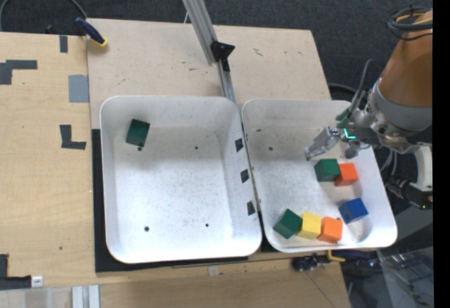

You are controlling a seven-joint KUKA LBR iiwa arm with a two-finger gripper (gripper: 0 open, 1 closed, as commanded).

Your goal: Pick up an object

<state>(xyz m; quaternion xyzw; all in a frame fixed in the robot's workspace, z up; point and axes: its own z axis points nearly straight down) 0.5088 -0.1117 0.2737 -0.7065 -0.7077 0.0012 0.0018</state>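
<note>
A: Starting at the left, the left bin [112,180] holds 1 dark green block [138,133] near its upper-left corner, well apart from everything else on the surface [169,53].

B: So it probably isn't the target. What about the right bin [281,124]?

A: Along its near edge sit 3 blocks in a touching row: a green block [287,223], a yellow block [309,224] and an orange block [331,229]. A blue block [353,209] lies just beside that row, up and to the right.

B: And the arm?

A: It reaches in from the right. The hand [330,146] hangs just above a green cube [327,170] that touches an orange cube [346,174]. Nothing sits between its fingers; whether they are spread or closed, I cannot tell.

B: Then that pair is my guess for the pick.

A: Likely the green cube, directly beneath. Its orange neighbour presses against 1 side, so a finger could catch there.
</note>
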